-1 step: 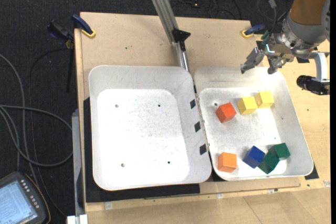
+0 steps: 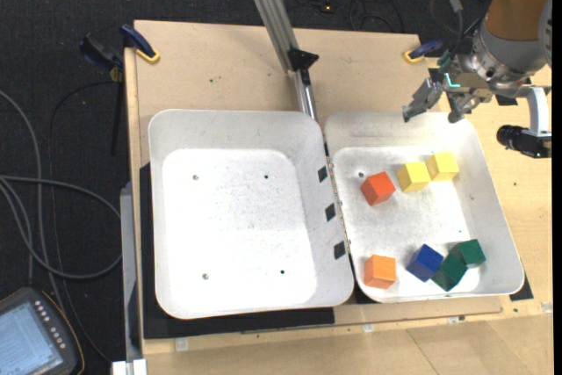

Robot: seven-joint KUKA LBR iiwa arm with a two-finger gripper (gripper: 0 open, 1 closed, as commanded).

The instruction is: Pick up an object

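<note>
Nearest the camera, along the front wall of the right bin (image 2: pixel 505 228), four blocks are seen: an orange cube (image 2: pixel 380 270) at the front left; a blue cube (image 2: pixel 426 262) to its right; a dark green block (image 2: pixel 450 270) touching the blue one; and a lighter green cube (image 2: pixel 471 253) just behind and beside the dark one. Farther back, in the middle of the same bin, a reddish-orange cube (image 2: pixel 378 188) is set apart to the left, tilted on its base line; two yellow cubes are placed to its right, the nearer yellow cube (image 2: pixel 413 176) touching the farther yellow cube (image 2: pixel 444 166). The left bin (image 2: pixel 167 189) is laid just beside the right one, their inner walls meeting along a line marked by small black clips. Beyond the blocks, above the far rim of the right bin, the gripper (image 2: pixel 436 104) is held in the air, clear of every block; its two fingers (image 2: pixel 416 108) are spread apart, with nothing between them. Behind it the grey wrist and the orange band of the arm (image 2: pixel 518 4) are seen at the upper right, over the bench (image 2: pixel 228 66).
</note>
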